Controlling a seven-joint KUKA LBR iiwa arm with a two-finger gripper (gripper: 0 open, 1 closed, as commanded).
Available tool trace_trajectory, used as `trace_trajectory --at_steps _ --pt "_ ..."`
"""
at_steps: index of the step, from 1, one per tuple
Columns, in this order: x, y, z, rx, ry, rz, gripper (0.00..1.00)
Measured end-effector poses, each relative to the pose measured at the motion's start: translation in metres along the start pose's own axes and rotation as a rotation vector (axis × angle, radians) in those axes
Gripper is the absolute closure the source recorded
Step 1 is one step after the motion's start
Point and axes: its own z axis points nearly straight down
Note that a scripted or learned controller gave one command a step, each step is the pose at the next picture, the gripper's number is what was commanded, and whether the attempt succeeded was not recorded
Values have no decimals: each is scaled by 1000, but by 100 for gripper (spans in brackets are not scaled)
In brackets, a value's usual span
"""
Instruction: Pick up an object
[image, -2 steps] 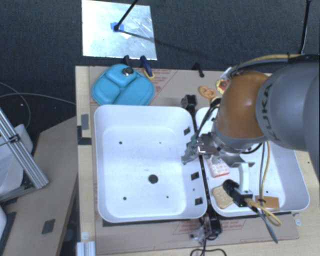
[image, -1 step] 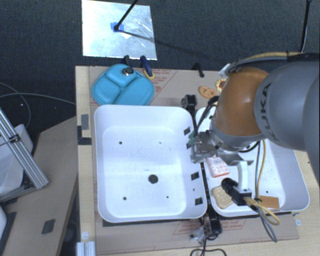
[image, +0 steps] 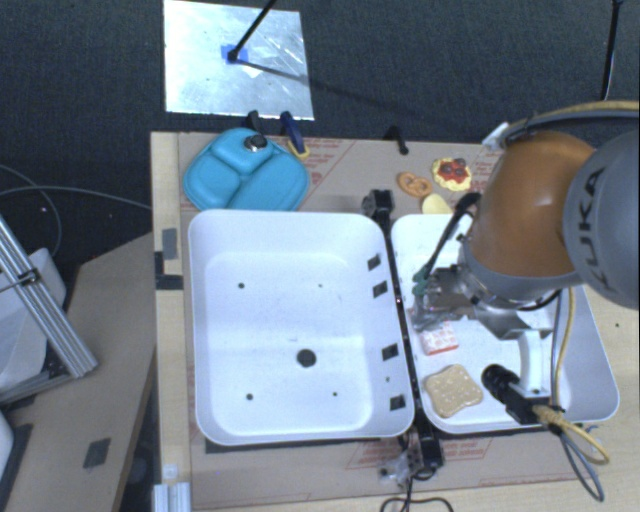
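- Your likeliest target, the small red-and-white packet (image: 440, 341), lies in the right bin (image: 600, 385), near a toast-shaped piece (image: 453, 389)
- The gripper (image: 432, 303) hovers just above it; I cannot tell its state
- Descend squarely, then close

From my remote feed the scene is brightly and evenly lit from above. The left bin (image: 290, 330) is so white that its floor nearly washes out, with only soft grey shading along its walls. The foil sheet (image: 238, 58) at the top gives patchy glare. The arm (image: 545, 215) throws a faint shadow over the right bin (image: 600, 380) beneath it, and its orange band carries a broad soft highlight. The dark floor (image: 70, 90) around the bench (image: 340, 160) shows little detail. Focus is slightly soft overall, with grain.
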Motion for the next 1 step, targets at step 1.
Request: trace_trajectory --at_steps 1 --pt "45 2 -121 -10 5 -11 100"
